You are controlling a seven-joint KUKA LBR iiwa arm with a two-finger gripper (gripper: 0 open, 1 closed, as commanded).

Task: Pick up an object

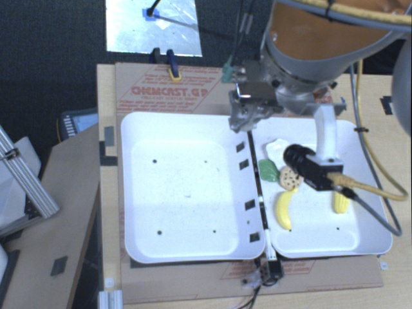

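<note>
My gripper [244, 122] hangs under the big grey and orange arm, over the far end of the divider between the two bins. The right bin [367, 237] holds several small items. A white piece [277, 149] lies near its far left, with a green piece [267, 169] just in front of it. A dotted cookie [290, 179] sits beside the green piece, and a yellow banana [284, 210] lies nearer the front. Another yellow item [340, 203] peeks out to the right. All of them lie in front of and to the right of the gripper, apart from it.
A black cylinder on a white bracket [315, 166], trailing a yellow cable, hangs over the middle of the right bin and hides part of it. The left bin [138, 172] stands beside it. Cardboard [161, 90] lies under both bins.
</note>
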